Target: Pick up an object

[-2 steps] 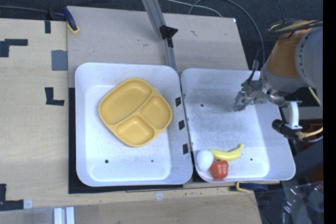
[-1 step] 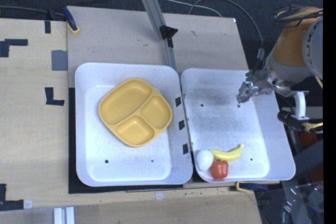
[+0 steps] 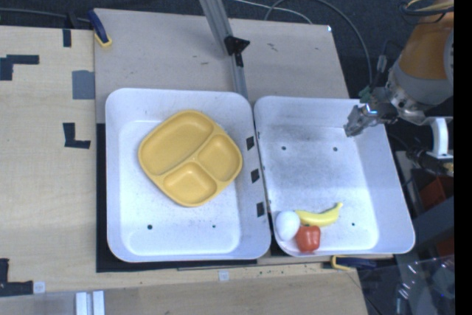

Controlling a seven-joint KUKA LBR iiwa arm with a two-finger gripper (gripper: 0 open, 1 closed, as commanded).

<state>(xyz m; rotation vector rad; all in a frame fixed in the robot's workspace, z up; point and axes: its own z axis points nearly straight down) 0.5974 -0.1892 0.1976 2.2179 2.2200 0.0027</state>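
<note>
A yellow banana (image 3: 322, 215), a white egg-shaped ball (image 3: 287, 223) and a red pepper-like piece (image 3: 309, 237) lie together at the near left corner of the right bin (image 3: 324, 158). The gripper (image 3: 358, 119) hangs over the right bin's far right edge, well away from those objects, with nothing seen between its fingers. The left bin (image 3: 125, 232) holds a yellow three-compartment plate (image 3: 189, 157).
A slanted metal pole (image 3: 214, 4) runs from the top down to the seam between the bins. The arm's orange and grey body (image 3: 426, 55) stands at the right. Cables trail behind the right bin, and a wooden bench surface spreads to the left.
</note>
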